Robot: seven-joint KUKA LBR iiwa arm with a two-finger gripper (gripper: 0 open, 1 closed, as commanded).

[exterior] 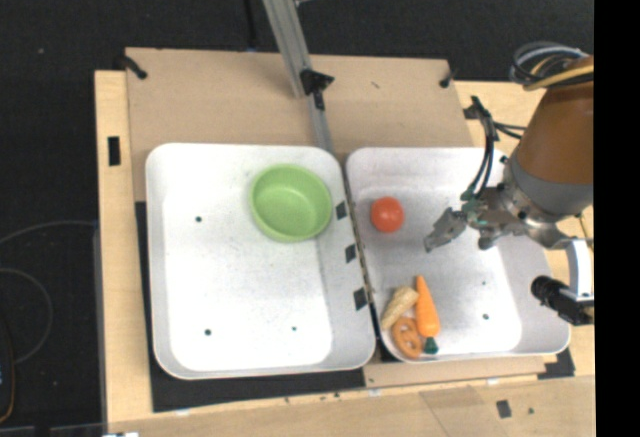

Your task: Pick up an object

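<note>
While we hover the pincer (462, 229) beside the tomato (388, 215), its opening cannot be told; nothing is lifted, so grasping remains.

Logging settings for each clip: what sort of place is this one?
Most likely a robot lab's grasping test bench, not a home or kitchen. Two white bins sit on a plywood bench holding toy-like items: a green bowl, a red ball, a carrot. The gripper hangs above the right bin.

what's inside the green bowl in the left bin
Nothing visible: the bowl shows only its bare green inside. The left bin floor beneath it is covered, so that spot cannot be checked.
</note>
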